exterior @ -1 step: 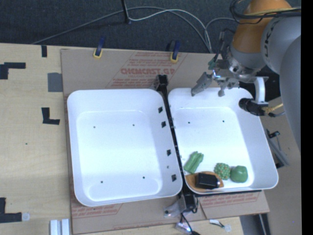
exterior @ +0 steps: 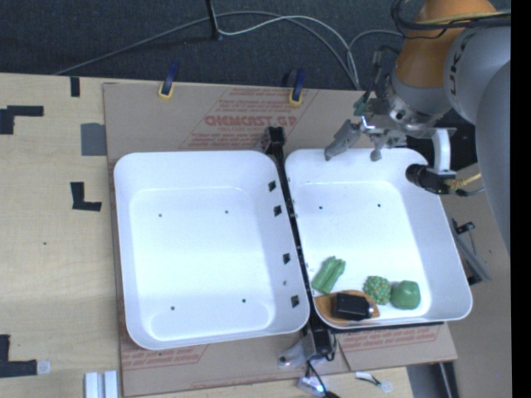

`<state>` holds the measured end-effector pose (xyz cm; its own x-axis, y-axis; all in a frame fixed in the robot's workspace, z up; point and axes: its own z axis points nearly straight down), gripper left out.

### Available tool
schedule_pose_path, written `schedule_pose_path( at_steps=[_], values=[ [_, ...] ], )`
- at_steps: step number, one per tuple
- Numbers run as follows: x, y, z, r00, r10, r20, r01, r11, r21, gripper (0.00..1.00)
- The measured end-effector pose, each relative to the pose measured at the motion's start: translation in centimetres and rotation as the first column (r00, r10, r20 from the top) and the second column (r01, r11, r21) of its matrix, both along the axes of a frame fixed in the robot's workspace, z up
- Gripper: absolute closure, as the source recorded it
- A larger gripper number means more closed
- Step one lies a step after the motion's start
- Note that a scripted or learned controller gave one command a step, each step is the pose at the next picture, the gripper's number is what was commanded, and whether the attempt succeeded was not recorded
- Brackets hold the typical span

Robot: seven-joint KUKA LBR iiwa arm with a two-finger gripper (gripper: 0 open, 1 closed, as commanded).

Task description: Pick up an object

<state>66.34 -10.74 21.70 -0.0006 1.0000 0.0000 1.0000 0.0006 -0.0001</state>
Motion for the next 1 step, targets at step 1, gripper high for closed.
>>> schedule_pose_path(
  at_steps=[1],
  values=[
    [0.20, 0.34, -6.27, 1.000, 0.000, -0.005, 0.000, 1.000, 0.000, 0.00]
  ],
)
